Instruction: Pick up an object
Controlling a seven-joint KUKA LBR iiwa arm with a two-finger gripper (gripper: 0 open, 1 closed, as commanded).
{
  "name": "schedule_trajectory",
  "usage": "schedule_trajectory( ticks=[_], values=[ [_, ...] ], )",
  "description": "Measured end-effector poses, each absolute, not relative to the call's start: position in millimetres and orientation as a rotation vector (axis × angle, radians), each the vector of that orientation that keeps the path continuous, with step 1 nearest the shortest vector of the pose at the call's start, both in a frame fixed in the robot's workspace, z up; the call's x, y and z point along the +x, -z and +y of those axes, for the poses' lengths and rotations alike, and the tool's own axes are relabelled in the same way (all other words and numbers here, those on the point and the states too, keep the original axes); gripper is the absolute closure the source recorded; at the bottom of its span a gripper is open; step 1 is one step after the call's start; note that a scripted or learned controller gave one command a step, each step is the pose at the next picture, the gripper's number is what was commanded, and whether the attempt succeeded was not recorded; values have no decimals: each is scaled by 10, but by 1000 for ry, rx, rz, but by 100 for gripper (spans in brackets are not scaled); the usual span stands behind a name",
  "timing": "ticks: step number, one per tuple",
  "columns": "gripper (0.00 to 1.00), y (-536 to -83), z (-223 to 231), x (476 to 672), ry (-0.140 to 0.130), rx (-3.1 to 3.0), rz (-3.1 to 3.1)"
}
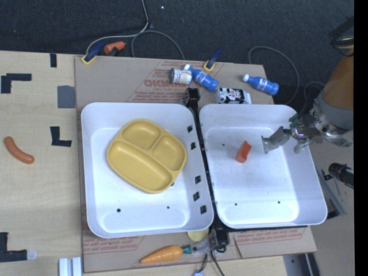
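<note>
- Two white bins sit side by side mid-frame; at the far left edge I see a toy sausage (18, 150) lying on the bench, well apart from them.
- In the left bin (98, 211) I have a yellow divided plate (147, 154) lying flat, its three compartments bare.
- Below the bins, at the bottom centre, a toy carrot (161, 254) lies on the cardboard.
- Above the bins, upper centre, I see two small blue-and-white bottles (201, 78) and (261, 84), with a black-and-white packet (233, 96) between them.
- In the right bin (287, 211), a small orange block (244, 152) lies on the floor, upper left of that bin's middle.
- At the right, the gripper (286, 139) hangs over the bin's upper right; its fingers (276, 141) look spread, with nothing between them, near the block but apart from it.
</note>
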State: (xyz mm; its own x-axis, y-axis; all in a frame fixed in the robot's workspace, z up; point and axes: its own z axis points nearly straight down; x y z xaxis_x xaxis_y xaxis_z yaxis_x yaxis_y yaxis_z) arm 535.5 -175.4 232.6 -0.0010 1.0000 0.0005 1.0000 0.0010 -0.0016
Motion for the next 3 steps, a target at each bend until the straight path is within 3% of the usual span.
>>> schedule_trajectory(
  ticks=[1, 2, 3],
  values=[
    [0, -834, -1403, 5690, 0, -2219, -2228],
    [0, -865, -1084, 6080, 0, -2221, -2229],
    [100, -971, -1097, 6075, 3, -2225, -2229]
  ],
)
